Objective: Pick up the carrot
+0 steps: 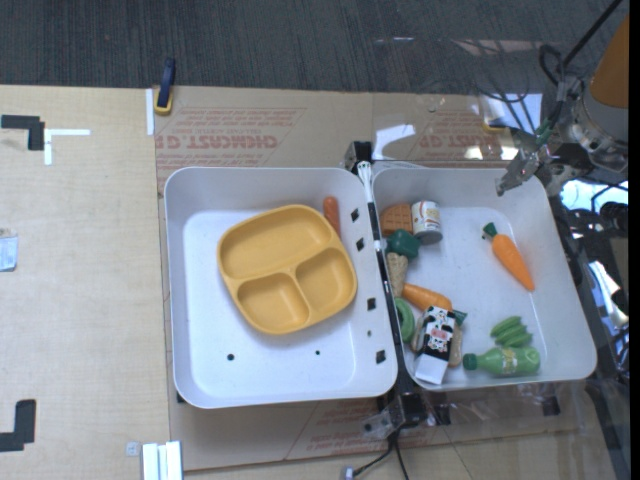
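Observation:
An orange carrot (512,258) with a green top lies in the right bin (565,298), near its right wall, pointing toward the lower right. A smaller orange carrot-like piece (426,295) lies closer to the bin's left side. My gripper (519,171) hangs over the far right corner of that bin, above and apart from the carrot, with nothing visibly held. The arm's orange band (612,68) is at the top right.
The right bin also holds a small can (427,220), a brown item (396,217), a cow-print carton (437,340), a green bottle (503,360) and green pods (510,328). The left bin (190,298) holds a yellow divided plate (288,268) and a small orange piece (331,211).

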`<state>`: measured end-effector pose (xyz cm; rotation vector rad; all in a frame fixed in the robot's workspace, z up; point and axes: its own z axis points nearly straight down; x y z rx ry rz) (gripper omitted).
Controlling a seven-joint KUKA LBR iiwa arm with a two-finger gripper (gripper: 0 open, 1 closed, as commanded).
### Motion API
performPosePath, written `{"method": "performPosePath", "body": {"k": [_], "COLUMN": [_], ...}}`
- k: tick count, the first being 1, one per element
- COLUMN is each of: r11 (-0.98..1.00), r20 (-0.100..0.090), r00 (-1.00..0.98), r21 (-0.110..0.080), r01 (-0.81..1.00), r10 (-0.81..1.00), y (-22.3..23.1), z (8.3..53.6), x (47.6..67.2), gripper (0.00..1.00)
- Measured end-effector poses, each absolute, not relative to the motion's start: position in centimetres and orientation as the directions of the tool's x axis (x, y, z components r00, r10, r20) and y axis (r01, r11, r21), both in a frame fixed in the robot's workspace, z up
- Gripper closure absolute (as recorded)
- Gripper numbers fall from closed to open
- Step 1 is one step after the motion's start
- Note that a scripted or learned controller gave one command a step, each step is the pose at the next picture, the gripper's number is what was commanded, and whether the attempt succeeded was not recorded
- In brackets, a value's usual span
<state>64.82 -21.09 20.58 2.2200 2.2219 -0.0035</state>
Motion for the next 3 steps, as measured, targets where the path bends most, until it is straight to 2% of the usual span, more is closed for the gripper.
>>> {"method": "performPosePath", "body": {"k": [1,2,3], "r11": [0.043,0.047,-0.260], "r20": [0.013,0.002,-0.003], "r00": [-0.043,-0.047,0.260], "r21": [-0.001,0.000,0.001], "r01": [0.999,0.999,0.966], "r10": [0.999,0.999,0.966], "y": [-21.4,-21.8,-18.4], "z": [9.1,10.1,16.7], "x": [61.1,61.1,62.3], "gripper": [0.00,1.00,1.00]}}
